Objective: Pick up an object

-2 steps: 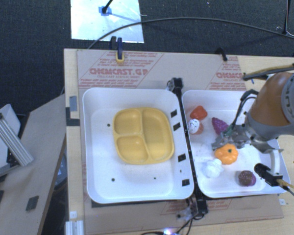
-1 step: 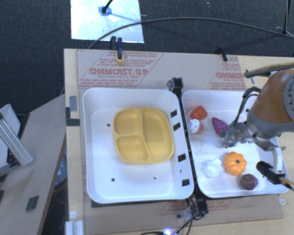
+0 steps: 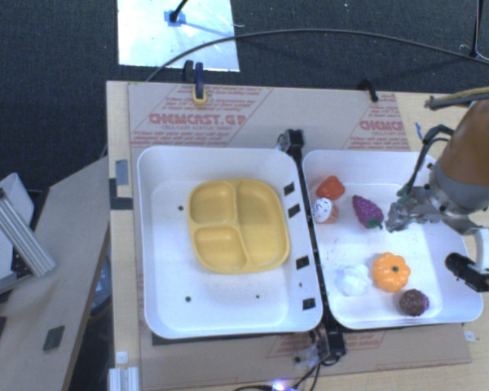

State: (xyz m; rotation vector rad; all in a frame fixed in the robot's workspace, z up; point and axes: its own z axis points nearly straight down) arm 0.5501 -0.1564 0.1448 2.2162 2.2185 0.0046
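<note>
Two shallow white bins sat side by side on the tabletop (image 3: 253,104), which was covered by a sheet of printed board. The left bin (image 3: 167,300) carried a yellow divided plate (image 3: 236,224) lying flat near its middle, with three compartments.

The right bin (image 3: 367,316) held the loose objects. An orange-red piece (image 3: 331,187) lay near the bin's upper left, and a small white and orange object (image 3: 323,210) sat just below it, close to the divider between the bins. A purple, bumpy fruit (image 3: 367,211) lay to their right. Lower in the bin, a white lump (image 3: 353,280) rested just beside a small orange pumpkin (image 3: 390,271), and a dark maroon ball (image 3: 413,302) lay near the bin's lower right corner.

The arm (image 3: 473,149) reached in from the right, its orange band above the grey wrist. The end effector (image 3: 396,218) hung over the right bin, just right of the purple fruit and above the pumpkin. Whether its fingers were spread or closed could not be told, and no object was seen between them.
</note>
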